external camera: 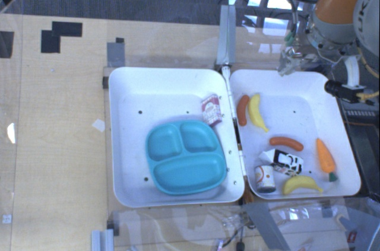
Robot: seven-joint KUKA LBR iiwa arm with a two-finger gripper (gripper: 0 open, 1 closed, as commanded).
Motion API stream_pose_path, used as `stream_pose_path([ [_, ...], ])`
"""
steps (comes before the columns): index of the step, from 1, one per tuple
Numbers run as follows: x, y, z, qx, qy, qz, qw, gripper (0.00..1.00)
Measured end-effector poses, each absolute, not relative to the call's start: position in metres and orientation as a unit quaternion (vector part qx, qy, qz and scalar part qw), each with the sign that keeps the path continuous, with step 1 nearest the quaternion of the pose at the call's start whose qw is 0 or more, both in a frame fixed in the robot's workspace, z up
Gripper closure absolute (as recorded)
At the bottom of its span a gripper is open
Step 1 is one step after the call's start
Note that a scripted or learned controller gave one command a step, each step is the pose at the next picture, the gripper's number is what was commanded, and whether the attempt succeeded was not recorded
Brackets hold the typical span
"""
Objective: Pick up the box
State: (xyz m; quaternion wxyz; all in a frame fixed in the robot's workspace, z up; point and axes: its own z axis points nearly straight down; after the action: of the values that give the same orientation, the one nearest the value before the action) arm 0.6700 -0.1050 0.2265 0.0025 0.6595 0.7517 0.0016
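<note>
My pincer [289, 60] hangs at the far rim of the right-hand shallow white bin [297, 102], a small metallic shape below my grey and orange wrist; whether it is wide or narrow I cannot tell, and nothing sits in it that I can make out. Just beneath and towards the near side lie a red sausage [243, 110] and a yellow banana [257, 113] side by side, then a second sausage [286, 143], an orange carrot with a green tip [325, 156], a black-and-white patterned object [285, 162], a small can [265, 178] and another banana [301, 184]. The thing I am after, the small red-and-white printed box [211, 110], is in the other white bin [127, 125] on the left, near its right wall and touching or just beside the far edge of the turquoise three-compartment plastic plate [186, 156]. I judge I have not started the reach yet, since I must cross the ridge where the two bins meet. The risks I see: the box sits close to the wall and the plate's rim, so one finger could land on either and push the box away or tip it; and coming in low I could clip the dividing ridge or drag the sausage along the worktop side of the bin.
</note>
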Motion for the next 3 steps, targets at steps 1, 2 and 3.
stream_pose_path([
  [1,0.67,-0.105,0.227,0.66,0.752,0.0017,0.003,0.0],
  [2,0.671,-0.147,0.088,0.665,0.746,0.0023,0.004,0.0],
  [3,0.674,-0.146,0.101,0.664,0.747,0.0048,0.007,1.0],
])
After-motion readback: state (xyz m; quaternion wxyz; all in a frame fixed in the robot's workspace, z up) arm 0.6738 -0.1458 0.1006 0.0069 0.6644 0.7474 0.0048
